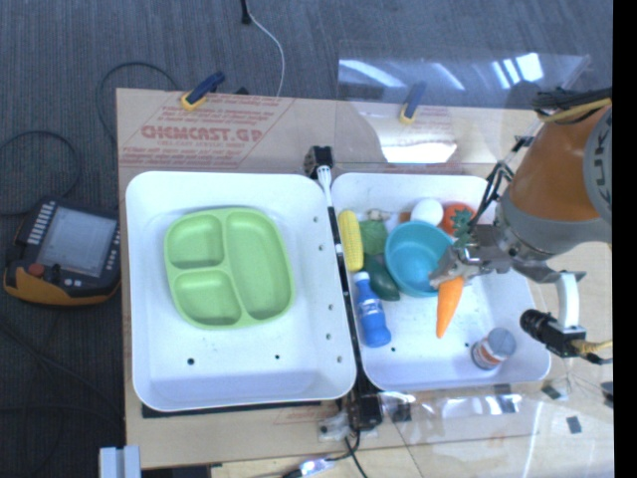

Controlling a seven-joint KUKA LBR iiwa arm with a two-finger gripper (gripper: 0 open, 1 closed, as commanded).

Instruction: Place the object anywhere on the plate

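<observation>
Carrot [448,305]: orange, tapered, tip pointing toward 6 o'clock, top end pinched between the gripper [460,272] fingers over the right bin [518,361]. Green divided plate [228,265] sits in the left bin [149,366], at 9 o'clock from the carrot.

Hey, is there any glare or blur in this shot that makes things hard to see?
In the camera view, glare whitens the clear sheet beyond the right bin; the green plate in the left bin is evenly lit and sharp; the carrot is clear, but the gripper is slightly soft.
</observation>
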